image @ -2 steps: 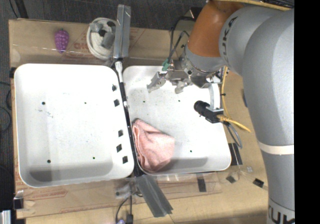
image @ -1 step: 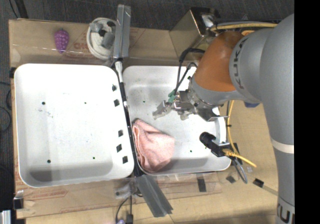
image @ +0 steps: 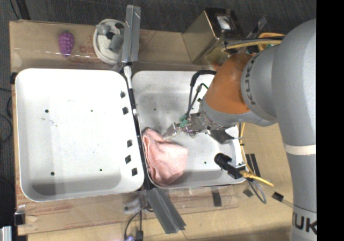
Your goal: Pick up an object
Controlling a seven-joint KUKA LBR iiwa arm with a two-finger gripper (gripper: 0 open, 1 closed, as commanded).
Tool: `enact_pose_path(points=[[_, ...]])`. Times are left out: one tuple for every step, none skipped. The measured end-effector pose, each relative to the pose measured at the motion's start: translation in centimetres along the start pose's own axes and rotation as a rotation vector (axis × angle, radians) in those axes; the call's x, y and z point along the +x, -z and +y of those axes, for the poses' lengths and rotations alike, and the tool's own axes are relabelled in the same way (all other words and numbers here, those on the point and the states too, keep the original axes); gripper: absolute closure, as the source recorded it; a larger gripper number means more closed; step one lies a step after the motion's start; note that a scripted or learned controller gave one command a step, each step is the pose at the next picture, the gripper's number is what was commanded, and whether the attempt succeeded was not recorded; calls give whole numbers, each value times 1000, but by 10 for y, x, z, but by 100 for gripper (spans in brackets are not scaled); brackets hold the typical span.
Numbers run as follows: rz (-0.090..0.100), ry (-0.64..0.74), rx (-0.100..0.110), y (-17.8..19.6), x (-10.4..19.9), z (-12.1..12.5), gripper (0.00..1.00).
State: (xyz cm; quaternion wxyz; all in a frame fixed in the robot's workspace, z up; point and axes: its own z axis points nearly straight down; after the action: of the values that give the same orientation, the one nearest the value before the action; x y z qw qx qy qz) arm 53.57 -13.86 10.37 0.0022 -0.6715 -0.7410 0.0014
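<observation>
**Mia:** What is the arm (image: 279, 73) doing?

**Ben:** It is reaching in from the right side. It is bending down into the right bin (image: 161, 92). Its orange band (image: 228, 89) is hanging over that bin too.

**Mia:** Where is the gripper (image: 179, 126) sitting?

**Ben:** It is hovering low near the middle of the right bin. It is pointing to the left, toward the wall between the two bins.

**Mia:** Is it holding something?

**Ben:** I am not seeing anything in it. I cannot tell if it is open or closed, because it is looking too small and dark from up here.

**Mia:** What is lying in the bin?

**Ben:** A pink cloth (image: 164, 158) is lying there, all scrunched up. It is sitting in the near left corner of the right bin and leaning on the wall. The gripper is hanging just beside its top edge. I cannot tell if they are touching.

**Mia:** And outside the bins?

**Ben:** The left bin (image: 70, 122) is sitting right beside the right one. A little purple thing (image: 66, 43) is lying on the counter (image: 35, 36) behind the left bin. A white round thing (image: 107, 40) is sitting near it.
</observation>
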Motion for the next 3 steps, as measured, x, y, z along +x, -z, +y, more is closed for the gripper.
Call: enact_pose_path(points=[[-1,86,-2,-12,38,57,0],[-1,67,-1,-13,30,7,0],[2,-268,3,-13,44,-7,0]])
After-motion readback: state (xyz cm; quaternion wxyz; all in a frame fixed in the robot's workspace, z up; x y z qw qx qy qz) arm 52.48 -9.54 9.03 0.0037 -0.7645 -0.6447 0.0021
